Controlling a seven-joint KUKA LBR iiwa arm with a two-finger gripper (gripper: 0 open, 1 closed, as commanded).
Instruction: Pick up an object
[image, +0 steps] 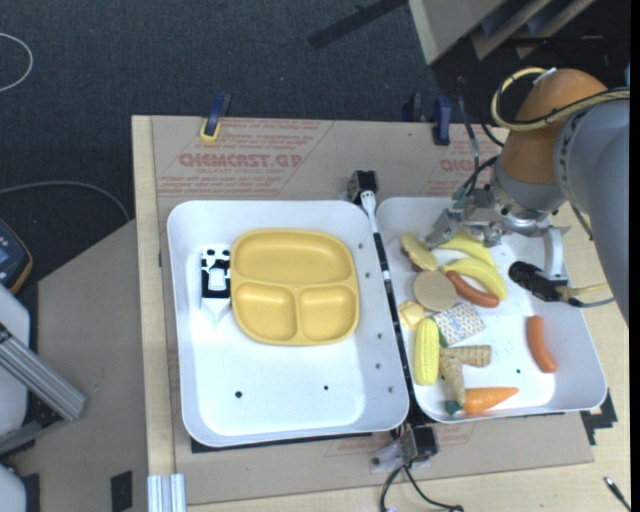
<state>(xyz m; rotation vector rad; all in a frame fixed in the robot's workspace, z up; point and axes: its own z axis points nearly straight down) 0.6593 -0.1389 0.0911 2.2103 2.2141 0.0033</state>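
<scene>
Currently: gripper, finger state indiscernible, over banana in right bin; we advise descending centred.

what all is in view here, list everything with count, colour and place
bins: 2, white, side by side on the bench
divided plate: 1, yellow, left bin
small block: 1, black and white, left of the plate
bananas: 2, yellow, right bin top
sausages: 2, orange-red, right bin
corn: 1, yellow, right bin
carrot: 1, orange, right bin front
round cookie: 1, tan, right bin
clamps: 2, yellow and blue, bench far edge
arm: 1, grey with orange band, over right bin
gripper: 1, above the bananas
</scene>
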